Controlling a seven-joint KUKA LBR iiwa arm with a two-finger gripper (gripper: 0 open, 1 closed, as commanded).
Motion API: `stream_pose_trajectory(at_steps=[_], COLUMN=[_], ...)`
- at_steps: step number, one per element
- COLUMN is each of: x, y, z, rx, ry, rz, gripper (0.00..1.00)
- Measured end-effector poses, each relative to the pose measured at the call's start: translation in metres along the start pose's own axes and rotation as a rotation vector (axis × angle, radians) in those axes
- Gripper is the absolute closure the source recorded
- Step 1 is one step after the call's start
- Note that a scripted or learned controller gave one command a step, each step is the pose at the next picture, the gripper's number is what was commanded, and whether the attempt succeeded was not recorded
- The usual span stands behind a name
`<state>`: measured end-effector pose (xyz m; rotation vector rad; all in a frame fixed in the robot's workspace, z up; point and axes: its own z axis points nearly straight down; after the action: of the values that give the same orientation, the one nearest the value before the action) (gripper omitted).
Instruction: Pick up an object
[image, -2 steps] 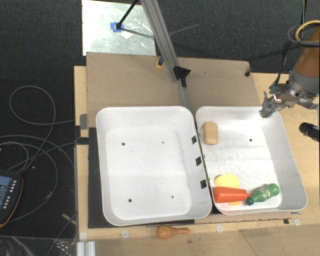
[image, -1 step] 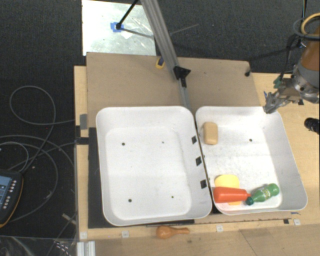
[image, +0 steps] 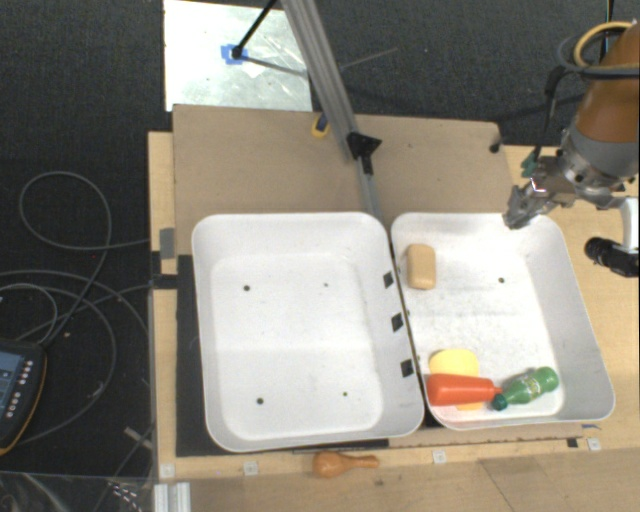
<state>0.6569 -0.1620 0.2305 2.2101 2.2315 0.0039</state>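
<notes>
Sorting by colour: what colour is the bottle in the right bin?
Green bottle, seen in the camera view.

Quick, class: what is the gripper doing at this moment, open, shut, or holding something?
Gripper: above the right bin's far corner; open or shut cannot be told.

Right bin (image: 575, 300): bread roll (image: 421, 266) far left; bottle (image: 526, 387) near right, carrot (image: 460, 389) left of it.
Claw (image: 520, 212): over far right corner.
</notes>
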Motion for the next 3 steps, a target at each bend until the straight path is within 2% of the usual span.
stream_pose_trajectory(at_steps=[2, 3], x=[0.101, 0.154], y=[-0.026, -0.024], z=[-0.017, -0.015], rx=[0.001, 0.001], ry=[0.001, 0.001], rz=[-0.002, -0.002], gripper=[1.0, 1.0])
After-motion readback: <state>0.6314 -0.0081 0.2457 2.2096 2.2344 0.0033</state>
